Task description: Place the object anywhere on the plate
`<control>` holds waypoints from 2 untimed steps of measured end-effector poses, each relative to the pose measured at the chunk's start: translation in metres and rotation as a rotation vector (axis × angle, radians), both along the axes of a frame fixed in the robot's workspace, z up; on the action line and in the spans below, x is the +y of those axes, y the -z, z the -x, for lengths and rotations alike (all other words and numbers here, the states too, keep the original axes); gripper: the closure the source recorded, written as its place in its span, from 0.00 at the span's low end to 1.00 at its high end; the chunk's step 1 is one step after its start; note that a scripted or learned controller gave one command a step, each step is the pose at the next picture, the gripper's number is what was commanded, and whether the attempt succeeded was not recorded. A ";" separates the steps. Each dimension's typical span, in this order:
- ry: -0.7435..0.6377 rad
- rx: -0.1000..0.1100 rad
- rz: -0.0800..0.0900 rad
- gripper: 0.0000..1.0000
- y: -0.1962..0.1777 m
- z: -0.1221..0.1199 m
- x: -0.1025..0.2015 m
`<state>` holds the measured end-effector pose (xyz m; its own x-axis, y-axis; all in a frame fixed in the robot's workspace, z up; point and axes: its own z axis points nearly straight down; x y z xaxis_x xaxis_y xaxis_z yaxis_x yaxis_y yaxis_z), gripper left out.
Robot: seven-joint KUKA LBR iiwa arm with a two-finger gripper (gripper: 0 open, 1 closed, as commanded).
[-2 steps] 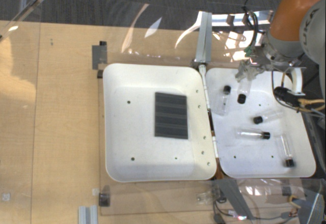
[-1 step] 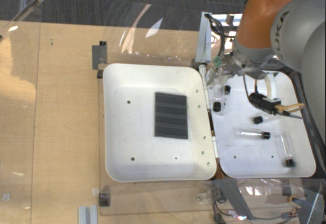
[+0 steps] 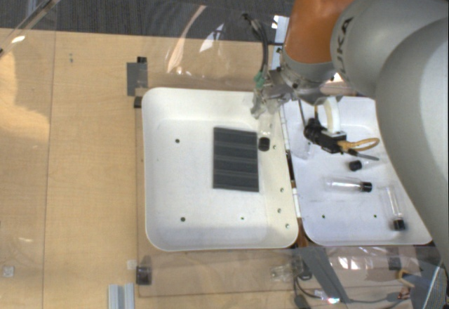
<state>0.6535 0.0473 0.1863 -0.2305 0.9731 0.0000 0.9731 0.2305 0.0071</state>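
Tabletop [image 3: 77,160] of pale wood, with two shallow white bins side by side on it. We see the arm [image 3: 393,41] reaching in from the right, its orange band [image 3: 312,20] just above the wrist. The tool [image 3: 267,104] hangs over the far right corner of the left bin [image 3: 168,181], close to the wall it shares with the right bin [image 3: 351,227]. We cannot tell whether the tool is open or closed, as its tip is too small and blurred from this angle.

Plate [image 3: 236,159]: a dark grey ribbed rectangle. It lies flat in the left bin, a little right of the middle.

Small black object [image 3: 264,144]: it sits on the floor of the left bin, just beside the plate's far right corner. It lies under the tool in our view but apart from it. We cannot tell whether it touches the plate's edge. It is not on the plate.

Right bin: we note a small black cap [image 3: 356,165] near the middle. A clear tube [image 3: 347,186] with a black end lies crosswise just nearer to us. A second clear tube [image 3: 394,213] lies toward the near right corner.
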 end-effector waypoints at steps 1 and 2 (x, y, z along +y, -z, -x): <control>-0.312 -0.002 0.002 1.00 0.000 -0.004 0.067; -0.568 -0.002 0.003 1.00 -0.028 -0.016 0.124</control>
<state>0.6697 0.1713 0.2144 -0.7175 0.6965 -0.0038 0.6965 0.7175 0.0076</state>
